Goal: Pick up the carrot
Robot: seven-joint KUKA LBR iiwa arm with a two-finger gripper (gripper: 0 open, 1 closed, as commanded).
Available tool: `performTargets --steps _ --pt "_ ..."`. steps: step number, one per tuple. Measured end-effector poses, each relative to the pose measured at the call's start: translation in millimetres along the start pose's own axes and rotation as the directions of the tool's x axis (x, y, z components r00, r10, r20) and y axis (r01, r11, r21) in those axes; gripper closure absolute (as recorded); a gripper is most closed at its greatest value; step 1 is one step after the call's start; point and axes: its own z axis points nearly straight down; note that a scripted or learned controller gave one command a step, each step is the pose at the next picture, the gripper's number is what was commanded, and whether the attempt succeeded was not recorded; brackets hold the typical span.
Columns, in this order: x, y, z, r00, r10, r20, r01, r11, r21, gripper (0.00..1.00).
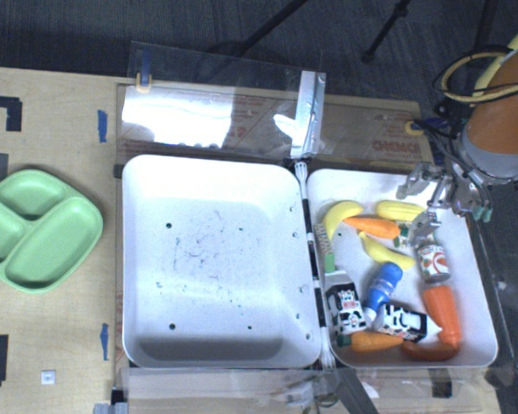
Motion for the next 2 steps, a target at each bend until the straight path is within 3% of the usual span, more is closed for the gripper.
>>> performTargets --steps 1,2 --pt "19 23 5 0.938 -0.347 -0.004 0.347 0.938 -0.003 0.00" --pt "-2 42 -5 0.713 -0.701 0.003 0.701 0.713 -0.002 0.00"
